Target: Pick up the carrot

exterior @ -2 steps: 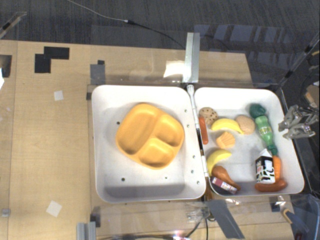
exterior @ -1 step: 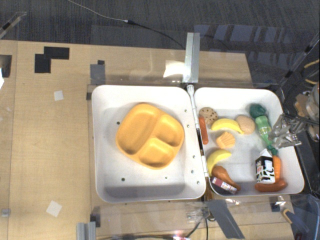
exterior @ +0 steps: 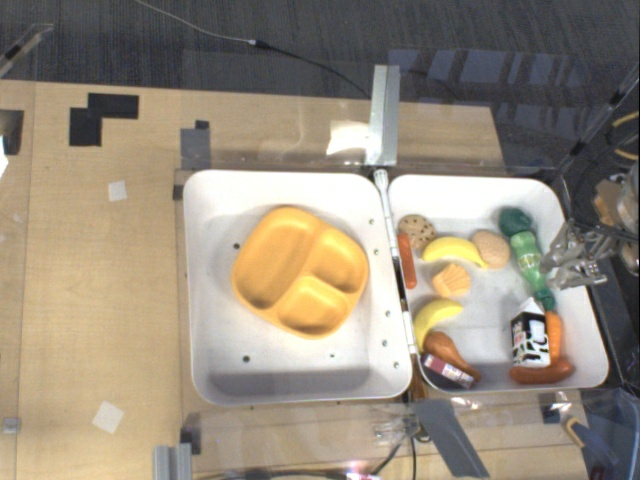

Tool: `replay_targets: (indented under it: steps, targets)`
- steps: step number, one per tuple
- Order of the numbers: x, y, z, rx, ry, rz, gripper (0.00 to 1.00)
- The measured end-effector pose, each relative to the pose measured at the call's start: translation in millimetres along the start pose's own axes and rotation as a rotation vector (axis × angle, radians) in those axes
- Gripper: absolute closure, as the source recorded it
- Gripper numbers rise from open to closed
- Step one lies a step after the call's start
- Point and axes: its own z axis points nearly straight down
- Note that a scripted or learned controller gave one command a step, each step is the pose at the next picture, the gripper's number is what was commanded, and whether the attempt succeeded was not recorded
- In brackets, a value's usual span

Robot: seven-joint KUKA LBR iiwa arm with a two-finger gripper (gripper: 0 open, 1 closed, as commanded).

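Presently, we record the following.
Desk (exterior: 100,298): it carries two shallow white bins side by side.
Left bin (exterior: 215,368): we note one yellow divided plate (exterior: 300,268) in it, near the middle.
Right bin (exterior: 590,363): we count many toy foods crowded inside.
Carrot (exterior: 553,335): we find it at the right bin's right side, orange with a green top, lying lengthwise just beside a black can (exterior: 531,340) and above a sausage (exterior: 542,372).
Gripper (exterior: 570,260): we see it at the right bin's right rim, above the carrot's green end, close to a green vegetable (exterior: 524,246).
Jaws: we cannot tell whether they are spread or pressed together; the metal parts blur together.
Other contents: two bananas (exterior: 452,250), a cookie (exterior: 416,230), a potato (exterior: 491,249), an orange wedge (exterior: 451,281), a drumstick (exterior: 446,347).
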Motion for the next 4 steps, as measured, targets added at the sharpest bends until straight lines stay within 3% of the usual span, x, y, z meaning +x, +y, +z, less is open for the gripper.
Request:
replay_targets:
  steps: [3, 4]
  targets:
    - [-8.5, -1.1, -37.3, 0.013, -0.027, -0.003, 1.00]
    - [-1.0, 9.1, 13.8, -0.007, 0.013, -0.006, 1.00]
